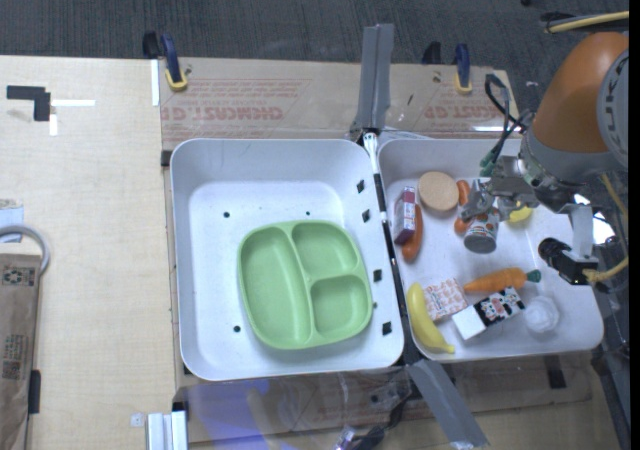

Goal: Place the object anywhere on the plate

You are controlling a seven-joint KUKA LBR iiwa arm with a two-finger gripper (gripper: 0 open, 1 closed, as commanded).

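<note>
Nearest the camera, the right bin (575, 338) holds a banana (428, 321), a small milk carton (488, 313) and a carrot (494, 281). Left of it, the green plate (303, 283) sits in the left bin (200, 238) — three compartments. Farther back, the arm (585, 103) reaches in from the right, its wrist bent down over the right bin. The hand (483, 210) hangs directly above a small can (482, 235); whether it is clenched or released I cannot tell. A round bun (438, 191) lies just beside.
</note>
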